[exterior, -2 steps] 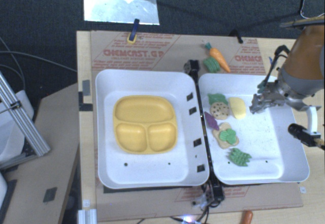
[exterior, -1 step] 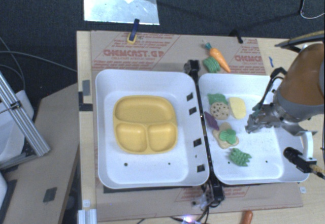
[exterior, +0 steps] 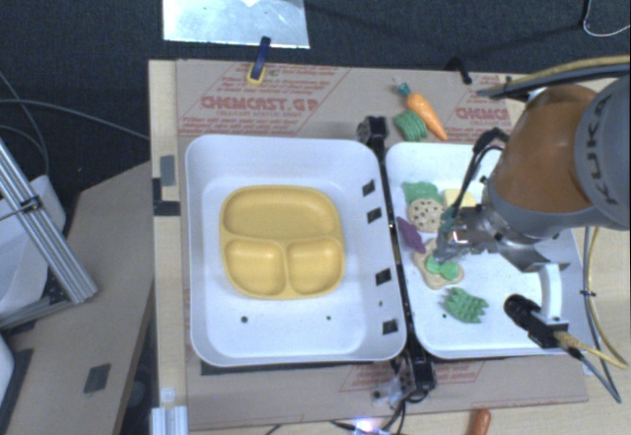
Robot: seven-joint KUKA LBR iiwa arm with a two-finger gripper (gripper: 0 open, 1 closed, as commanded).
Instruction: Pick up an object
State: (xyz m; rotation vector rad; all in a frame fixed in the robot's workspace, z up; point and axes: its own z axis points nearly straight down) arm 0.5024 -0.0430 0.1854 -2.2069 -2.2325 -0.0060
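The right bin (exterior: 463, 339) holds several small toy foods: a green-and-brown cookie-like piece (exterior: 424, 206), a purple piece (exterior: 410, 235), a tan piece with green on it (exterior: 439, 271) and a green leafy piece (exterior: 464, 305). My gripper (exterior: 450, 244) hangs low over the bin's left half, right above the tan piece and beside the purple one. The grey and orange arm (exterior: 552, 167) covers the bin's right part. The left bin (exterior: 286, 157) holds a yellow divided plate (exterior: 282, 240).
A toy carrot (exterior: 426, 109) and a green toy (exterior: 409, 126) lie on the cardboard behind the right bin. A blue-and-yellow tool (exterior: 259, 61) lies farther back left. Black clips (exterior: 375, 132) line the seam between the bins.
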